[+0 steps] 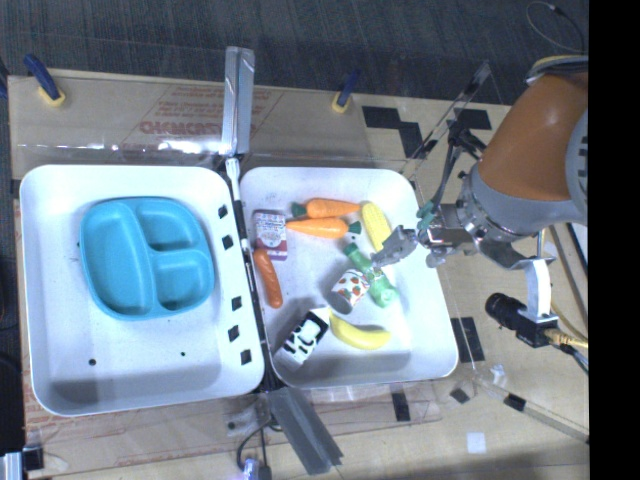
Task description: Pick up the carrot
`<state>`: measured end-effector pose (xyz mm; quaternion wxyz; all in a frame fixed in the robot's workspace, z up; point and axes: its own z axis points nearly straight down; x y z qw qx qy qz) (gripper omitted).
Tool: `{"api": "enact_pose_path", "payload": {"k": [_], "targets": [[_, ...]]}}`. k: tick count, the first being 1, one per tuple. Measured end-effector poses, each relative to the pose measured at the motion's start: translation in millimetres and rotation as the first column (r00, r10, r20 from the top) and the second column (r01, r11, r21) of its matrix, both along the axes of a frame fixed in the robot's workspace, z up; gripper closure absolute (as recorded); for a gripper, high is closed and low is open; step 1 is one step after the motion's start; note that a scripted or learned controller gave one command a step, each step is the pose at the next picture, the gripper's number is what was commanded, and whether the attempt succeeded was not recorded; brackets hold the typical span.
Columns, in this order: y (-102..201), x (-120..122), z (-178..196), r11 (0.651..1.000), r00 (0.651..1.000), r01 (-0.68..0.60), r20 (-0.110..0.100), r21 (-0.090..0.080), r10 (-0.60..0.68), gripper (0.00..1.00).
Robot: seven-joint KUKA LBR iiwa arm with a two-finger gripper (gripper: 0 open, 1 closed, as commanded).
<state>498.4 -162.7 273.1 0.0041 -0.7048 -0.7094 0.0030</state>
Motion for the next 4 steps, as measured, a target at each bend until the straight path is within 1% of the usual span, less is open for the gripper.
{"api": "enact_pose_path", "payload": {"k": [1, 2, 3, 4], "targets": [[12, 61, -115, 0.998, 0.998, -0.069, -0.001, 0.001, 0.069, 0.0], [1, 133, -168, 0.988, 0.988, -0.151, 0.008, -0.001, 0.151, 0.0], [1, 132, -158, 0.988, 0.988, -0.154, -0.001, 0.0, 0.154, 1.0], [1, 132, -158, 0.988, 0.988, -0.154, -0.001, 0.0, 0.154, 0.0]]}}
